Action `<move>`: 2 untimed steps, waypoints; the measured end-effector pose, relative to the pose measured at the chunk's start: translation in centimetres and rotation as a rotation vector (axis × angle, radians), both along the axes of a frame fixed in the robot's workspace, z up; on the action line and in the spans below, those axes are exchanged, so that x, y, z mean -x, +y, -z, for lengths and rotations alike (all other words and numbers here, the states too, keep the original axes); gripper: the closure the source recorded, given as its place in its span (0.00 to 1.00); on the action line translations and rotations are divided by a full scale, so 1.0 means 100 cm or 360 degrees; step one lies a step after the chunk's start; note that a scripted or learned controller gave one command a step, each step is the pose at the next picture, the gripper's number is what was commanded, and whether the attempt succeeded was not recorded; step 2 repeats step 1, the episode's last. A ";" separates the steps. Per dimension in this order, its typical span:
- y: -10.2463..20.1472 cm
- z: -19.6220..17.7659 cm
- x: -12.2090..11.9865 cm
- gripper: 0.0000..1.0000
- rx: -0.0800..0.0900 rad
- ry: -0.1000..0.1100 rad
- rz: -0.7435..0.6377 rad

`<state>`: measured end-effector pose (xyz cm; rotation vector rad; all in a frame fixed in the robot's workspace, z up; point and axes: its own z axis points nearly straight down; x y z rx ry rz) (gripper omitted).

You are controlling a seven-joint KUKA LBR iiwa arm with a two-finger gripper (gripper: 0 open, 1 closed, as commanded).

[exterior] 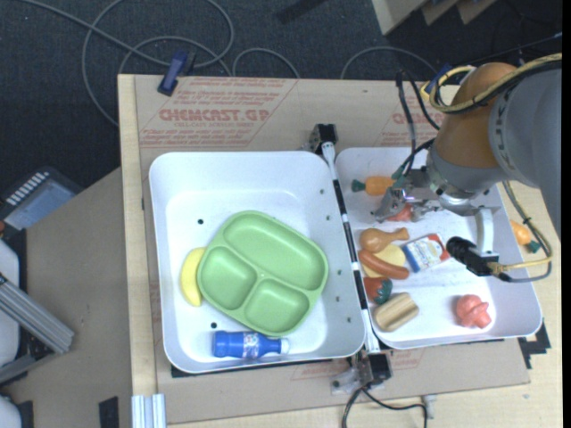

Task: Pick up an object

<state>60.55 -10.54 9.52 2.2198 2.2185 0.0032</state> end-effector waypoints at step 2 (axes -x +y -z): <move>0.087 -0.090 0.021 1.00 -0.0004 0.0002 -0.0004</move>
